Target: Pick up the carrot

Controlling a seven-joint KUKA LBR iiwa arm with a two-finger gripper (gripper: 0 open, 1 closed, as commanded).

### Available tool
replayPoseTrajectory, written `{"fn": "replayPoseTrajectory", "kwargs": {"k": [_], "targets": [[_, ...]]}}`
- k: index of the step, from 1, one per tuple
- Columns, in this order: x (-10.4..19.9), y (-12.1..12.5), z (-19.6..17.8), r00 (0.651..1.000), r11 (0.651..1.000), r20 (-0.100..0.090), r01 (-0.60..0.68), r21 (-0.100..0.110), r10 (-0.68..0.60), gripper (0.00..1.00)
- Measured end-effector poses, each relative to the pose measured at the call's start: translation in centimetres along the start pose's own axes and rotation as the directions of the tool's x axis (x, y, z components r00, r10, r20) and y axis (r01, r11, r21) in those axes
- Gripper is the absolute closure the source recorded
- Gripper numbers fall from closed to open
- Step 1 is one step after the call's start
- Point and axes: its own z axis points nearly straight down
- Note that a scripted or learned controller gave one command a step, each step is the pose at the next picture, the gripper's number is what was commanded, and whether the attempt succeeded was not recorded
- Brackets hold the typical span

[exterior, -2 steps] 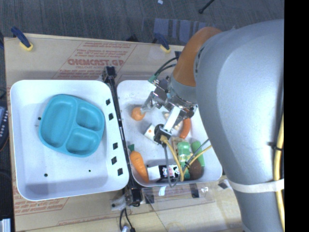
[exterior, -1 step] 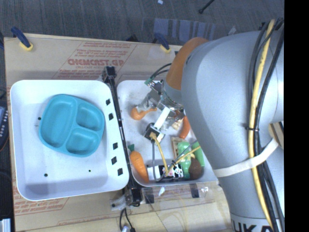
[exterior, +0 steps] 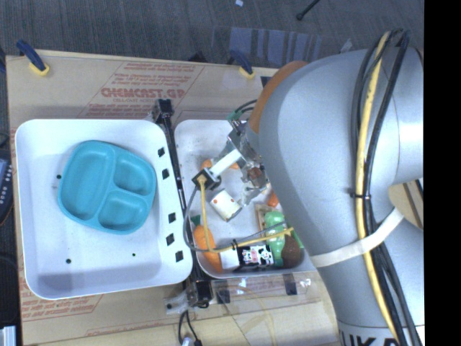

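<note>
Down at the near wall of the right bin (exterior: 196,144), a dark bottle with a label (exterior: 252,255) is being seen lying on its side, pretty much along the wall. Just to its left, in the near-left corner, the carrot (exterior: 204,238) is being shown as an orange lump, close against the bottle's end. It isn't being touched by anything robotic as far as can be seen.

A bit further back, something green (exterior: 274,220) is being half covered by the arm (exterior: 331,157), and a small white object (exterior: 225,207) is being left out on the bin floor.

Behind that, the gripper (exterior: 252,182) is being held low over the middle of the bin. The carrot is lying apart from it, nearer the camera and off to the left in the view, with the white object sitting roughly between the two. Whether the gripper is being kept wide or narrow can't be told, since it's being crowded by the wrist, and nothing can be seen held in it.

Over in the left bin (exterior: 43,265), a blue divided plate (exterior: 106,186) is being kept well away from all this.
</note>
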Motion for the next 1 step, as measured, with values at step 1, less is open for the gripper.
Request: {"fn": "replayPoseTrajectory", "kwargs": {"k": [1], "targets": [[3.56,1.22,0.03,0.976,0.976,-0.002,-0.218,-0.004,0.218,0.0]]}}
